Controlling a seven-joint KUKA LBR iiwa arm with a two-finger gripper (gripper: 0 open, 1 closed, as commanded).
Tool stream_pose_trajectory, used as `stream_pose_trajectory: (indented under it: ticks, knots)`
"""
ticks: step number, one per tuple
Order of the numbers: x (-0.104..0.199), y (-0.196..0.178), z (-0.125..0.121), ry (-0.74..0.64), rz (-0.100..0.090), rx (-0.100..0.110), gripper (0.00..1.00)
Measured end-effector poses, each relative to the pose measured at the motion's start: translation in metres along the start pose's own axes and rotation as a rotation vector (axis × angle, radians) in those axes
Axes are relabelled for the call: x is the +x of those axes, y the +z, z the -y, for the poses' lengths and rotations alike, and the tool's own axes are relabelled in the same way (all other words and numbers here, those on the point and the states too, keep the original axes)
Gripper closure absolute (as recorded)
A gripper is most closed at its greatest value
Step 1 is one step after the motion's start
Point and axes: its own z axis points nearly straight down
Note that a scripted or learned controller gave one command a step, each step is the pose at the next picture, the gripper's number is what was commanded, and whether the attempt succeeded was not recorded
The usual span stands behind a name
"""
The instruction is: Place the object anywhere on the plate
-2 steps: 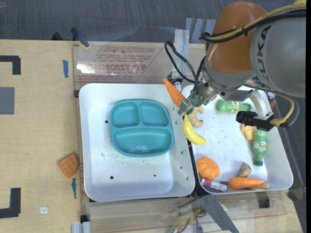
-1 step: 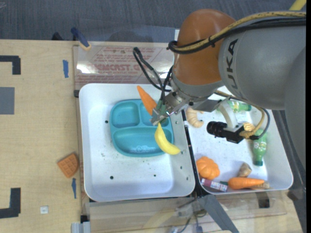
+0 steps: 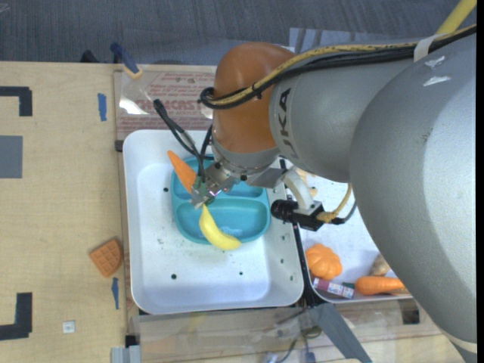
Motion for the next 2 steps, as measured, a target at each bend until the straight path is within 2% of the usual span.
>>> stream_pose_trajectory:
  ticks: [1,2]
  knots:
    - [-0.024,0.0053,-0.0509,0.101,0.004,-0.008,1.0]
    - [-0.0241,0.0042,-0.0513,0.101,0.005,-0.01,0.0]
